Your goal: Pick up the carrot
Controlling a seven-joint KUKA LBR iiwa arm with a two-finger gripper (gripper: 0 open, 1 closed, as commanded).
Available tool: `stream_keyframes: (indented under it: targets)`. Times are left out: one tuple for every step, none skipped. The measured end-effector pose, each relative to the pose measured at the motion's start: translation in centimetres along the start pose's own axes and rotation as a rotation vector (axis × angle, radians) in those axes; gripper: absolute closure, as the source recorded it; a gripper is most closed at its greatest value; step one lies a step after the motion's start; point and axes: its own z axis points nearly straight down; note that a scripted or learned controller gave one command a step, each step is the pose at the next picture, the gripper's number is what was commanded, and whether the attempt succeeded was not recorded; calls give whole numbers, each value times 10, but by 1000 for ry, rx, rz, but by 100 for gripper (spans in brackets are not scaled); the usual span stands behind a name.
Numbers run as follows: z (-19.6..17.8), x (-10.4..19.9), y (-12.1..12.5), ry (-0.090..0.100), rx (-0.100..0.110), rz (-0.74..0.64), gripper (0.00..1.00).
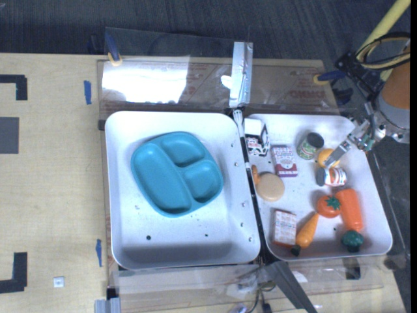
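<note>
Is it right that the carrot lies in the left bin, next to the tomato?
Not quite. The camera view shows the carrot in the right bin, not the left; it does lie next to the tomato.

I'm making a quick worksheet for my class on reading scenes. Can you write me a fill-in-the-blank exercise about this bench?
1. The blue divided plate lies in the ____ bin.
2. The carrot lies in the ____ bin.
3. The claw hovers over the ____ bin.
4. The tomato is colored ____.

Missing words: left; right; right; red
</note>
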Motion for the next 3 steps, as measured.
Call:
stream_keyframes:
  targets:
    - [57, -11, 27, 15, 2, -25, 0]
    - [44, -14, 28, 3, -3, -25, 100]
    - [45, -13, 28, 5, -3, -25, 0]
